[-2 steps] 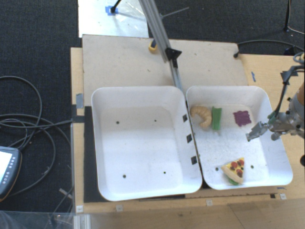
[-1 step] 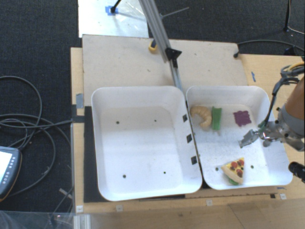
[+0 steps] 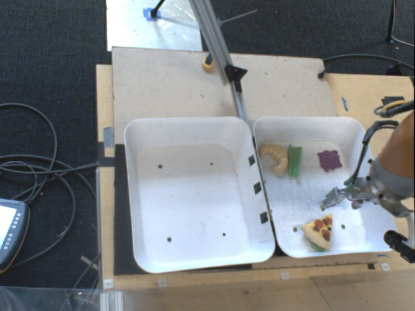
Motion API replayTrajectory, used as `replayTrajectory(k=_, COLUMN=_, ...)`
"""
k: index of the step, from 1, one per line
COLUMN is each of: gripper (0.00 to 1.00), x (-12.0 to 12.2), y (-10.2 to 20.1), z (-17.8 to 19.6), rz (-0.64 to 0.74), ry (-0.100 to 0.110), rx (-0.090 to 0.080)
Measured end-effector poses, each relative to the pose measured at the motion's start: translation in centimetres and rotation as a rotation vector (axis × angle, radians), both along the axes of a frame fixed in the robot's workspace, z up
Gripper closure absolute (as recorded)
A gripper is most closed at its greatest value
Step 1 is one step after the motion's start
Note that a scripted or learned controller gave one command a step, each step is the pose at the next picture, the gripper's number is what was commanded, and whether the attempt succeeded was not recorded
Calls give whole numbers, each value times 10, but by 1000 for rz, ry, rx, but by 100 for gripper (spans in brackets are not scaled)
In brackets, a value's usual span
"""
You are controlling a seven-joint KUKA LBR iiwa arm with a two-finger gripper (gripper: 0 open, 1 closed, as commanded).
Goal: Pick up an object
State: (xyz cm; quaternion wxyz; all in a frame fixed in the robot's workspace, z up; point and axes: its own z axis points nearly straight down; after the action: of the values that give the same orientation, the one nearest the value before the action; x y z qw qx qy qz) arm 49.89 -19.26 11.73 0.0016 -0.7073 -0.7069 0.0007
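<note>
I judge I'm in the approach: gripper (image 3: 332, 199) spread open, holding nothing, pizza slice (image 3: 318, 230) just below it; next I descend and clench

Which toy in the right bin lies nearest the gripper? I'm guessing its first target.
The pizza slice, just below the gripper by the bin's front wall. The croissant, green piece and purple piece lie farther back.

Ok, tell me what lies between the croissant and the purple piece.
The green piece, touching the croissant; bare bin floor before the purple piece. Camera view.
</note>
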Motion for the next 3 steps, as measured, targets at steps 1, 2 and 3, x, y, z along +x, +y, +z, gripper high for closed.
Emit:
replayTrajectory(k=1, gripper=100, x=2, y=-1, z=13, rz=2, ry=-7, rx=-3)
replayTrajectory(k=2, gripper=100, x=9, y=2, z=59, rz=6, ry=-10, rx=-4)
replayTrajectory(k=3, gripper=100, x=11, y=1, z=112, rz=6, ry=-11, rx=-4)
